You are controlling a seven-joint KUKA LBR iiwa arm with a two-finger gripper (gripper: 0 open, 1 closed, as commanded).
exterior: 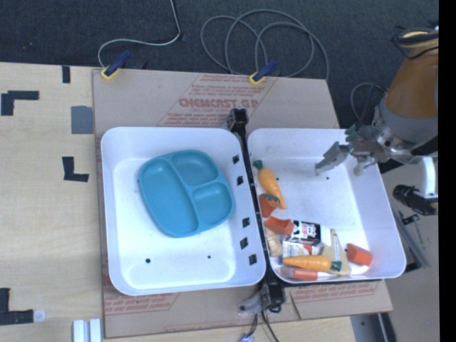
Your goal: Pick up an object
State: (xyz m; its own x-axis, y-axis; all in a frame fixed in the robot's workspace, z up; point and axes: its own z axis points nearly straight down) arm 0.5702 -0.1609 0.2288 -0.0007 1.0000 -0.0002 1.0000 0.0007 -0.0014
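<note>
While the gripper (335, 159) hangs over the far half of the right bin (377, 198), no object sits between its fingers; the two grey fingers appear splayed apart, pointing toward the bin's middle, with nothing in their grasp. The arm (413, 84), grey with its orange band, enters from the bin's right rim.

Step in hand, by my judgement: approach, before any grasp. The candidate objects lie well apart from the gripper, gathered along the bin's left wall and near edge. An orange carrot (269, 184) rests against the left wall; red pieces (274, 216) lie just nearer; a black-and-white carton (305, 231) sits beside them; a second carrot (313, 263) lies along the near edge, and a red-orange piece (358, 254) occupies the near right corner.

The next move calls for travel toward the near-left cluster, then a descent onto one item. Crowding there is a risk: neighbours touch, and walls limit finger room.

The left bin (121, 191) holds a blue divided plate (187, 192). Both bins rest on a cardboard sheet (214, 102) over the wooden bench (43, 212); cables (256, 45) lie on dark floor beyond the far edge.
</note>
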